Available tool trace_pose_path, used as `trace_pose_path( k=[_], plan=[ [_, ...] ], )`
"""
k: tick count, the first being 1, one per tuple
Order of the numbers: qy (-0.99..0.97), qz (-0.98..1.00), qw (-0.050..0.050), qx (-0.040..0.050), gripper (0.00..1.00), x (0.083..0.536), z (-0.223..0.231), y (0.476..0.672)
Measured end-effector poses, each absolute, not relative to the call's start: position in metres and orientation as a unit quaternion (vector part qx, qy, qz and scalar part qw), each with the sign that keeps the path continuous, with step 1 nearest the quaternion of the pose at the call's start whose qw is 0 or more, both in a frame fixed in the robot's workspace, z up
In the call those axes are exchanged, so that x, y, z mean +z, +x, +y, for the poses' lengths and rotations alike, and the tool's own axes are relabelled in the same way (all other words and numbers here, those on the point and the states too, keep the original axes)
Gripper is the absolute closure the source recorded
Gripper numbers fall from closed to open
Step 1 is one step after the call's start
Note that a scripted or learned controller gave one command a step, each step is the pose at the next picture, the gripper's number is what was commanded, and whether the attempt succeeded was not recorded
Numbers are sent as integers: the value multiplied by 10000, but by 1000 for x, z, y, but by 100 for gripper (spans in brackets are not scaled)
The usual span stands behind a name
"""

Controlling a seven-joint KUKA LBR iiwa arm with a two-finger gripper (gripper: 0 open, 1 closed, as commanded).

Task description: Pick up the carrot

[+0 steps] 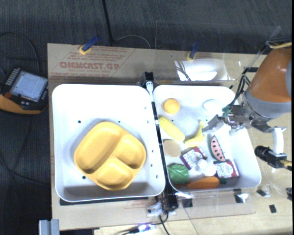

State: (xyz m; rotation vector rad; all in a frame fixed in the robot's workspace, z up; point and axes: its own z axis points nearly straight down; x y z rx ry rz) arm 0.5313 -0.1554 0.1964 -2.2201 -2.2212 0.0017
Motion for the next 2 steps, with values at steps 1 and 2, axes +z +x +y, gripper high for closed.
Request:
trace_pose_path(
  k=[1, 2],
  plan=[
    [-7564, -6541, 4, 6, 0, 184, -74, 591],
    [-7937, -6083, -2, 9, 0, 185, -76, 635]
  ],
)
